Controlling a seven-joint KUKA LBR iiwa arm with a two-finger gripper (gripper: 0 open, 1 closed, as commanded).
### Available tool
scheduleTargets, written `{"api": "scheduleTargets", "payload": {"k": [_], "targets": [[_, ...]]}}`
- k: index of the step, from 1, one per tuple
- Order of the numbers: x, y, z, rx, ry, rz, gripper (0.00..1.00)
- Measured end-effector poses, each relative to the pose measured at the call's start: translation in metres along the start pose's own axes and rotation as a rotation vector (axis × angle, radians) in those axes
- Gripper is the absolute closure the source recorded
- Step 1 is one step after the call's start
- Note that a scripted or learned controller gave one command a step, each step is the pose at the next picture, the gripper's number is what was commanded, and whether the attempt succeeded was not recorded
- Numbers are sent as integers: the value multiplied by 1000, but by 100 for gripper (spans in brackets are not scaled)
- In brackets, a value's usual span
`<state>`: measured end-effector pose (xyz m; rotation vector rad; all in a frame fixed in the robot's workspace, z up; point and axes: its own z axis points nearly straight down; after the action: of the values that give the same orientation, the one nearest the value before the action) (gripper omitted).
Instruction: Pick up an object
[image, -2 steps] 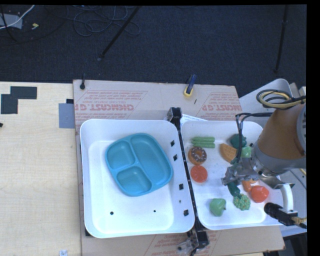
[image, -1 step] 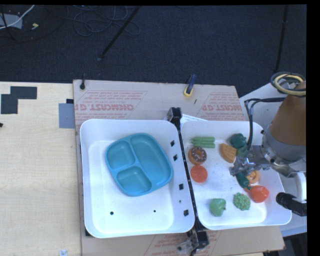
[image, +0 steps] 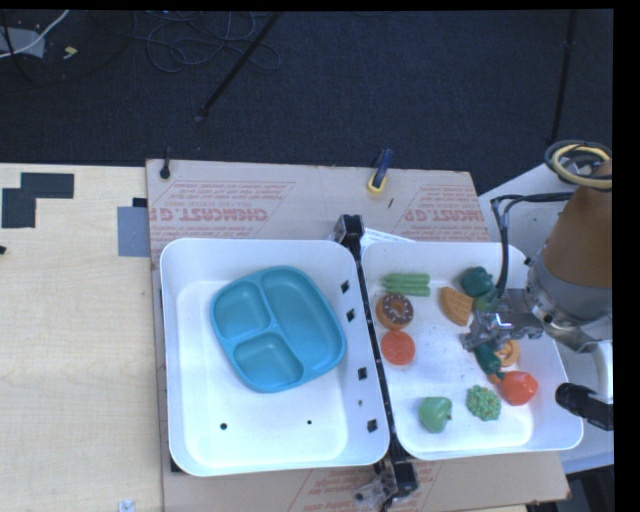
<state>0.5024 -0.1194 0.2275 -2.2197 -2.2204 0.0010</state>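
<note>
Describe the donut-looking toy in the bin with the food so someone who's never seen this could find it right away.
Start at the right-hand white bin, the one holding toy food. Along its left side, near the divider, the donut sits just below the long green vegetable and just above the plain orange-red ball. It is the only brown ring with a pinkish, speckled top.

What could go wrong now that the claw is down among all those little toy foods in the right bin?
Two risks, as I judge it. The gripper sits in a tight cluster: a dark green toy, an orange piece and a red tomato-like toy lie close around it, so it may nudge neighbours or pinch two at once. Those toys also look rounded and smooth, so one could slip out during the lift and roll across the right bin.
</note>
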Motion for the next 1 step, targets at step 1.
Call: {"api": "scheduleTargets", "payload": {"k": [1], "targets": [[41,22,4,1,1,-4,100]]}}
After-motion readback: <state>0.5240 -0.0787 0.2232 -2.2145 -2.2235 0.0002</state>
